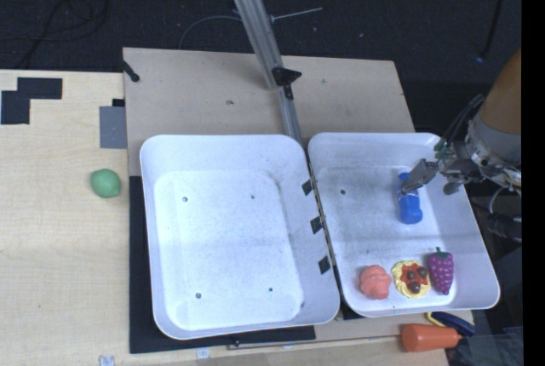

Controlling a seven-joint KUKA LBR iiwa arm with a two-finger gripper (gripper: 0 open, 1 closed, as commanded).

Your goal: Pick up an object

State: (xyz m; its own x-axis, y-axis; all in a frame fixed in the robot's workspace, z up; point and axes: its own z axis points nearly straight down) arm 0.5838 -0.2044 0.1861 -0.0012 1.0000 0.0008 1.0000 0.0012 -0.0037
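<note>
Scanning left to right: green ball (106,183) sits on the bare wooden bench (51,237), well left of both bins, apart from everything.

Left bin (162,153), white and shallow, lies on a black mat. An aluminium extrusion bar (258,24) runs at a slant from the far edge of the bench down toward the seam between the bins. Three small black clips sit along that seam.

Right bin (477,271) carries four items:
- blue bottle-shaped toy (410,205), near the bin's right edge, about mid-depth, lying on the floor of the bin
- pink-orange lumpy toy (374,281) at the near edge
- yellow round toy with red and dark bits on top (412,278) just right of it, touching or nearly so
- purple grape bunch (440,269) just right of that, toward the near right corner

Orange carrot-like toy (428,337) lies outside the bin on the bench, just past its near edge, beside something blue and yellow I can't make out.

Gripper (423,174) comes in over the right bin's right edge, tip just above the top of the blue bottle-shaped toy in the view. Can't tell whether it touches it. Finger opening not resolvable. Nothing visibly held.
</note>
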